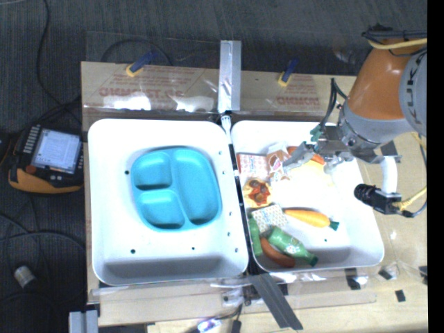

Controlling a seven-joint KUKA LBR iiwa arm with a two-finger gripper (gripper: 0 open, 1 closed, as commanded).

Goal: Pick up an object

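Clutter is the worry: the pincer [313, 152] hangs over the right bin [361, 217] among snack packets [267, 164], whether clenched I cannot tell. The carrot [309, 218] lies apart nearby; crowded packets could slip or come up together.
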